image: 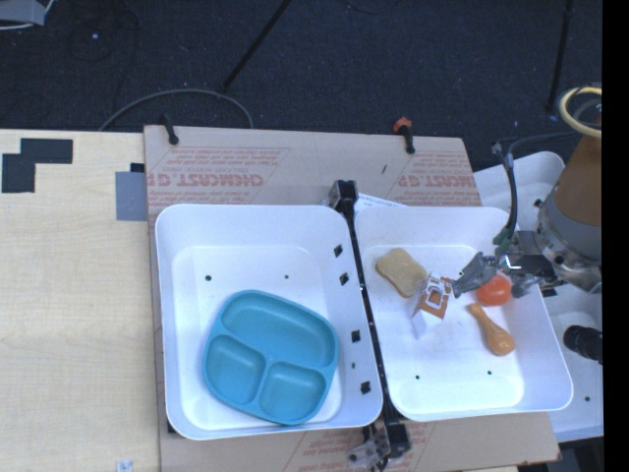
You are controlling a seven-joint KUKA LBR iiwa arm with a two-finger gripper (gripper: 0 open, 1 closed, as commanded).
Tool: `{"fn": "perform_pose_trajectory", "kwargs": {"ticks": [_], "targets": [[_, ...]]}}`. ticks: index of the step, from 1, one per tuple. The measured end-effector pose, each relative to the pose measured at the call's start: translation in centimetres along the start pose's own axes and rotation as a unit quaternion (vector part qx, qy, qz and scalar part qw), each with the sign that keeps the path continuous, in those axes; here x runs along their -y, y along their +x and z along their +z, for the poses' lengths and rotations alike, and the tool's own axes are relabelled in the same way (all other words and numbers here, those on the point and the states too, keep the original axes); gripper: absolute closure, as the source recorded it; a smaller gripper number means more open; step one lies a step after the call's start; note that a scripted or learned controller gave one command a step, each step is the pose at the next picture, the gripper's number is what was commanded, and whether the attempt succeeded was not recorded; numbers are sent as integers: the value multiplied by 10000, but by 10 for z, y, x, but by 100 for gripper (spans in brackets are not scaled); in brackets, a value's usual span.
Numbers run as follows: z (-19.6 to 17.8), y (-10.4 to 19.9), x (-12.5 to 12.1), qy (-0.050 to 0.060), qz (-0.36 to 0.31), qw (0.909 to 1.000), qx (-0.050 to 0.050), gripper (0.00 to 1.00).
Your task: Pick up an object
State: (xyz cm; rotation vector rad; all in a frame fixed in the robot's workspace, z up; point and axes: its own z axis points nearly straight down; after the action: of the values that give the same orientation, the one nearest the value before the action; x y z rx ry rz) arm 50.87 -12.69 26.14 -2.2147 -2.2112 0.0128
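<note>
The right bin (pixel 531 386) holds a tan sponge-like block (pixel 401 270), a small orange and white packet (pixel 432 300), a round red-orange object (pixel 495 292) and an orange carrot-shaped piece (pixel 492 330). My gripper (pixel 496 277) reaches in from the right and hangs low at the bin's right side, directly over the red-orange object and partly covering its top. The carrot-shaped piece lies just below it. The packet is a short way to its left.
A blue divided plate (pixel 269 355) lies in the left bin (pixel 187 264). A black divider (pixel 356 293) runs between the bins. The arm's grey and orange wrist (pixel 580 205) stands over the right bin's rim.
</note>
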Motion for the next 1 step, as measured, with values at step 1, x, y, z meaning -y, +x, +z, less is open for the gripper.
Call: {"fn": "perform_pose_trajectory", "kwargs": {"ticks": [1], "targets": [[-5, 0, -2, -52, -9, 10000, 8, 0]]}}
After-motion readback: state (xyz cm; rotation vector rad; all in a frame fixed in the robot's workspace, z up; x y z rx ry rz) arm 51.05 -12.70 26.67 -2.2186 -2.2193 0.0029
